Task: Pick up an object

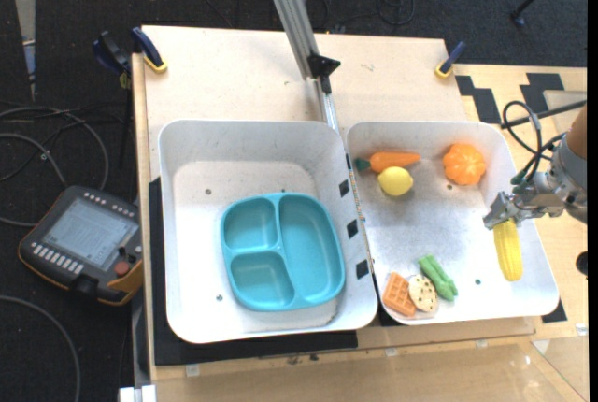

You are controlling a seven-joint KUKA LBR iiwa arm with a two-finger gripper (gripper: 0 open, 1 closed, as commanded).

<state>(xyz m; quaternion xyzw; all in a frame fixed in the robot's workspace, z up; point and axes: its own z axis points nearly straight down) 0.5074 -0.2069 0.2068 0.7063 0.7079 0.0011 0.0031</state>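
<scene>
The gripper [500, 211] is hovering at the right bin's right edge, directly over the far end of the corn cob [508, 250]. The cob's long axis is running near-to-far. Whether the gripper is closed or spread, I cannot tell.

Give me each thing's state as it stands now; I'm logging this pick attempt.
gripper: low over the right bin's right side, at the corn's upper end
corn: lying flat by the right wall
orange: resting, untouched
lemon: touching the carrot
green pod: lying flat
waffle: beside the cookie
teal tray: in the left bin
</scene>
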